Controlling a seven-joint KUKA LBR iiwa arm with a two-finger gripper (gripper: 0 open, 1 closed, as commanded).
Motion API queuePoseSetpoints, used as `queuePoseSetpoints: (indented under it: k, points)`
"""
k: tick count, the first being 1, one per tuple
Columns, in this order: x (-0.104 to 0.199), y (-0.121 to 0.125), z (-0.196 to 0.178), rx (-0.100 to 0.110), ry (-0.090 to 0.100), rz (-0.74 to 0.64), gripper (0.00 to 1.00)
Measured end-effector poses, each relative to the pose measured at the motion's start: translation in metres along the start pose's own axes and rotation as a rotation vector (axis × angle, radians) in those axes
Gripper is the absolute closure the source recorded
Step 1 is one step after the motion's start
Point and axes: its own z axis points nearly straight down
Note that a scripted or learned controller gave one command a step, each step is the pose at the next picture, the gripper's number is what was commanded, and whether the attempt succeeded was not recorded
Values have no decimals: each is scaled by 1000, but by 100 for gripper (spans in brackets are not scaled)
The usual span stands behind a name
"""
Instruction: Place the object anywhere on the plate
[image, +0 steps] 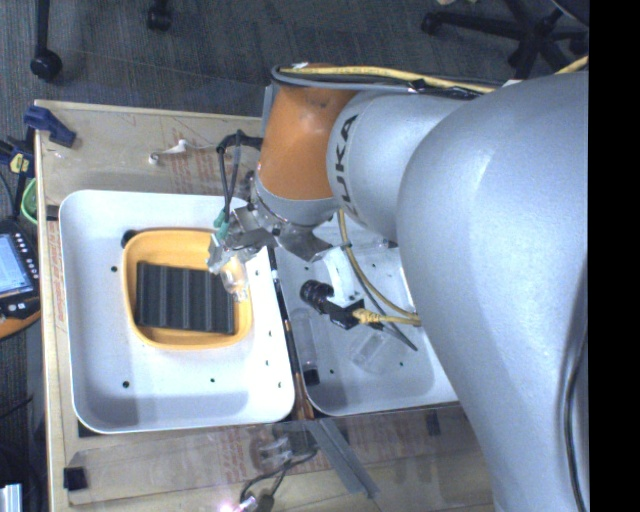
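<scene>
Gripper sits over the right rim of the yellow plate in the left bin. Something pale and translucent shows at the fingertips, but I cannot tell whether that is the fingers themselves or a held item, and the jaw state is likewise unreadable from this angle. No claim of a grasp.

The wrist comes in from the right, low over the divide between the bins, with the orange band just above it. Judged: the tool hangs over the plate edge because this is the drop zone, so either a release is near or a try has come up empty.

Plate: yellow, rounded-rectangular, with a dark ribbed insert filling its middle. Nothing else distinct lies on it.

Right bin: a faint clear object lies on its floor, near a black connector and yellow cable of the arm's dressing. Judged: that clear piece may be the task's object, in which case it is not yet on the plate.
</scene>
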Motion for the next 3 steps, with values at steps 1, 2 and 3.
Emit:
queuePoseSetpoints:
  k: [1,2,3]
  points:
    - [-29,42,-1,-5,-3,-271,100]
    - [-29,42,-1,-5,-3,-271,0]
    - [-8,-10,-36,-1,-1,-257,0]
